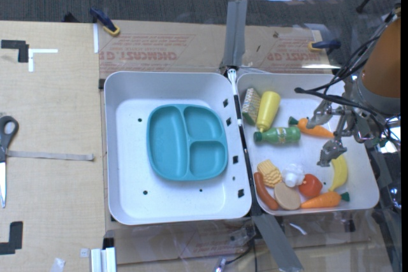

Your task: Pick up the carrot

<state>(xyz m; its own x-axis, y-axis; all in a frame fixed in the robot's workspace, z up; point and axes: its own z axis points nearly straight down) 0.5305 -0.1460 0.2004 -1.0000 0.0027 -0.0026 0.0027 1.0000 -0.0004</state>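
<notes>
Orange carrot (323, 200) lies flat at right bin's (366, 204) front edge.

bins (121, 200) — glossy white plastic | bench (51, 99) — matt pale wood

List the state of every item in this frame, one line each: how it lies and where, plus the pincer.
Pincer: over the right bin, holding nothing visible.
Upper carrot: lying flat, beside the pincer.
Lower carrot: lying flat at the bin's near edge.
Green bottle: on its side.
Yellow bottle: on its side.
Banana: lying flat.
Tomato: resting among the clustered food.
Blue plate: flat in the left bin.
</notes>
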